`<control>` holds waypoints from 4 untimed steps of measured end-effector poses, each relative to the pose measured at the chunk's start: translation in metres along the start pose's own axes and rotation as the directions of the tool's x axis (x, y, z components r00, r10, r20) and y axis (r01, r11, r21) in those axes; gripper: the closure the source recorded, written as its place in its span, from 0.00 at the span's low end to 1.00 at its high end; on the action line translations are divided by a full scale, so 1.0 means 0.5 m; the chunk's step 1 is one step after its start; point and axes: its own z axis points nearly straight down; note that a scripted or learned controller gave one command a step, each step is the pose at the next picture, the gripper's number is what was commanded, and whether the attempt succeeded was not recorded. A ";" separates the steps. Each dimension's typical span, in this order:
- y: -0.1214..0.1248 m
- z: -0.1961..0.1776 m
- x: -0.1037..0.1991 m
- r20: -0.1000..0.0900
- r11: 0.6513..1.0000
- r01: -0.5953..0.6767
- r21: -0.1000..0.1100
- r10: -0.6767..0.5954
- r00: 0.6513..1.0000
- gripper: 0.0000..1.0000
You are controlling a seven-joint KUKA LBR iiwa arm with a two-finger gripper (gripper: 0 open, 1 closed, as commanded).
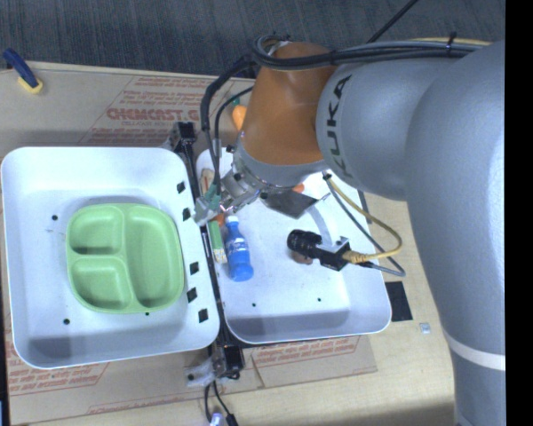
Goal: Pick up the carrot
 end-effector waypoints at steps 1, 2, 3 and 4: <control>0.004 -0.165 -0.138 0.003 0.975 0.223 -0.002 -0.223 0.975 1.00; 0.022 -0.039 0.026 0.000 0.961 0.276 0.000 -0.276 0.961 1.00; -0.165 -0.320 -0.140 0.006 0.958 0.288 -0.003 -0.288 0.958 1.00; -0.229 -0.108 -0.202 0.002 0.795 0.607 -0.001 -0.607 0.795 1.00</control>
